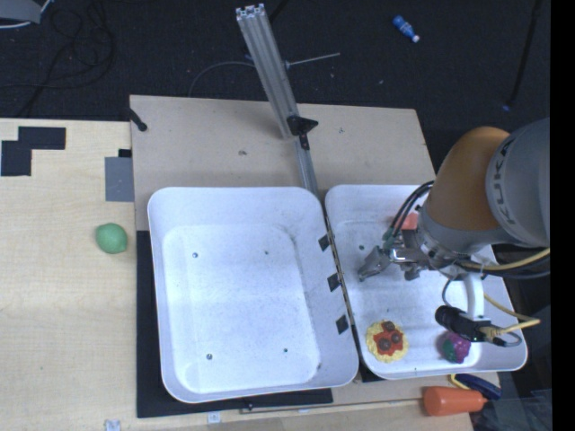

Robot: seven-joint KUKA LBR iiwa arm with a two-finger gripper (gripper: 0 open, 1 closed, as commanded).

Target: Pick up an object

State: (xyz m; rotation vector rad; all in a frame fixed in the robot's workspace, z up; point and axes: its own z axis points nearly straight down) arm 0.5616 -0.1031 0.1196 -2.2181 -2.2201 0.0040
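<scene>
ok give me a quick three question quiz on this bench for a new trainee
1. True or false: the green ball lies inside the left bin.
2. Which bin is the pincer over? A) left B) right
3. Fill in: the yellow toy with red spots lies near the right bin's ____ edge.

Key: 1 false, it lies on the bench outside it. 2 B. 3 front.
</scene>
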